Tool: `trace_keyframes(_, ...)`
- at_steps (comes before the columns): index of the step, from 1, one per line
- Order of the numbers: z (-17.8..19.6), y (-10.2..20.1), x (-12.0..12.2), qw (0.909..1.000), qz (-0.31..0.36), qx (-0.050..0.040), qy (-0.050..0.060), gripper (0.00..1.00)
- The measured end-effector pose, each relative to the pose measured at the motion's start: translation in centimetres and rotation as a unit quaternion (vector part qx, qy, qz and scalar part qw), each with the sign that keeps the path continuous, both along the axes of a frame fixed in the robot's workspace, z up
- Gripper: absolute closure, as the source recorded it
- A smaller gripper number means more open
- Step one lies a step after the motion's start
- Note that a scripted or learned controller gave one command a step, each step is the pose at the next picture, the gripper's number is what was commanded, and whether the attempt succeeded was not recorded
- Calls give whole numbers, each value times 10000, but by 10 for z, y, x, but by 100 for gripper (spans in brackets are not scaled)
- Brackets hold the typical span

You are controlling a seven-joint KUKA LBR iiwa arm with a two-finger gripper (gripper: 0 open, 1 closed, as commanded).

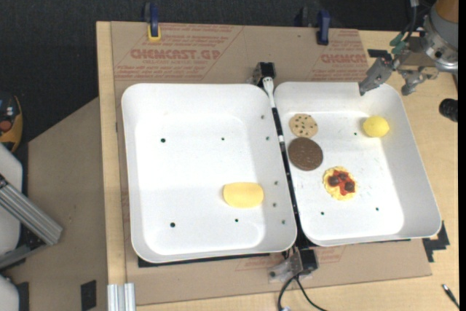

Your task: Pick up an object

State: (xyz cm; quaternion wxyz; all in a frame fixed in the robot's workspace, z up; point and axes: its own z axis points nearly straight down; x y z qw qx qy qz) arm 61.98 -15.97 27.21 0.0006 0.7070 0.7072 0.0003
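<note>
The right bin [408, 193] holds a small yellow ball-like piece [376, 127], a chocolate-chip cookie [303, 125], a dark brown round cookie [305, 154] and a yellow piece topped with red and dark bits [340, 183]. In the left bin [145, 156] lies a yellow oval piece [243, 194] near the front right. My gripper [391, 79] hangs above the right bin's far right corner, up and right of the small yellow piece. Its fingers [373, 78] are spread apart with nothing between them.
Two blue clamps [152, 17] [322, 22] hold the brown board at its far edge. A black divider bar [277, 129] runs between the bins. The arm's wrist [444, 25] stands at the right edge, with cardboard and cables behind it.
</note>
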Motion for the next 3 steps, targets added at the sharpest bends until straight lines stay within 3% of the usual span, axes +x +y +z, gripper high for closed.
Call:
trace_keyframes(1,-131,-67,-33,10000,-29,8,46,0)
trace_keyframes(2,-113,-65,-29,10000,-7,-9,-14,100)
trace_keyframes(3,-101,-64,-119,10000,-19,19,38,100)
